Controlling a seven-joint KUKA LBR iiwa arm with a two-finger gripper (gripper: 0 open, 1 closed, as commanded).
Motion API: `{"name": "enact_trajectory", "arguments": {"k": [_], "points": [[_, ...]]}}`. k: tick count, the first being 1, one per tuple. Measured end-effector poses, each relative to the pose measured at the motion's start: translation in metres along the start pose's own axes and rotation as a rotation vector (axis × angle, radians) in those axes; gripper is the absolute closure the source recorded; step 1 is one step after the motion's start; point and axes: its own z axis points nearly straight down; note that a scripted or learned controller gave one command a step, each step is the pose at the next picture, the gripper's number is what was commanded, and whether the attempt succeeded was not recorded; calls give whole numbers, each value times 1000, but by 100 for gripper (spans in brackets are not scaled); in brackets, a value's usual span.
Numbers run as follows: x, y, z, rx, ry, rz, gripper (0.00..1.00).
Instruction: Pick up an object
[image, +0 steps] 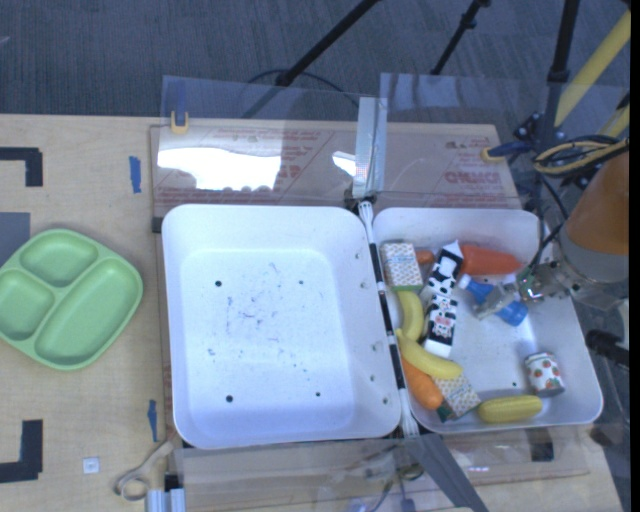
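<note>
Jaws (522, 291) seemingly over blue block (511, 312).

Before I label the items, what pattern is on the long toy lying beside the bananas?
Black and white cow patches on the toy, in the camera view.

A black-and-white cow-patterned pack (442, 300) lies lengthwise in the right bin (585, 345), resting against a curved yellow banana (420, 340), with an orange carrot (490, 261) just beyond
</note>
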Motion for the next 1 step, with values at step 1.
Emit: {"name": "enact_trajectory", "arguments": {"k": [1], "points": [[-6, -3, -9, 2, -11, 5, 100]]}}
